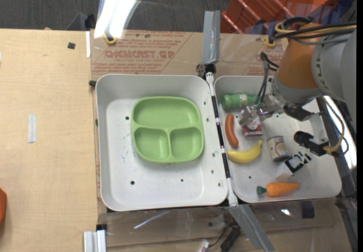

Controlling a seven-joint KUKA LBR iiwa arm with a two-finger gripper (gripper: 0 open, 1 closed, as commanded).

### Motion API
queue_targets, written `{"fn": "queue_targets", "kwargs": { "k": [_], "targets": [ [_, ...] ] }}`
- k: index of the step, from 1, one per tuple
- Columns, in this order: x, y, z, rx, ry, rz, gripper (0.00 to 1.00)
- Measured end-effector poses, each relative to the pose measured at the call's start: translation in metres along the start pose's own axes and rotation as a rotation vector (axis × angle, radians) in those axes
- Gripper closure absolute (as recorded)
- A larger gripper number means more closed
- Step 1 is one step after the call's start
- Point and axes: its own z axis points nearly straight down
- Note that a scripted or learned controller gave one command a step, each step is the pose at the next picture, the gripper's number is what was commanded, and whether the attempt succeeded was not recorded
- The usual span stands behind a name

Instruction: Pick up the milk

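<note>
The pincer [251,116] hangs low in the right bin [317,188], directly over the milk carton [253,127], which peeks out just below it, between the sausage [231,130] and the can [276,147]. Whether the pincer is spread or pressed together I cannot tell. The green bottle [238,100] lies close behind and the banana [245,154] just in front, so room is tight; straight up looks the freest way out.

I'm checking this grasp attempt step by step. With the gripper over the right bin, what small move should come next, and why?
Probably a short, straight descent onto the milk carton. The gripper sits right at the carton in the right bin, between the green bottle and the banana, with the sausage close on the carton's left. Going straight down should avoid nudging those neighbours. Whether the carton is gripped cannot be told.
</note>
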Motion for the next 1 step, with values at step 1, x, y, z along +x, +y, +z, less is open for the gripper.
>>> {"fn": "queue_targets", "kwargs": {
  "k": [1],
  "targets": [
    [0.0527,0.0506,-0.0922,-0.002,-0.001,-0.025,1.0]
  ]
}}
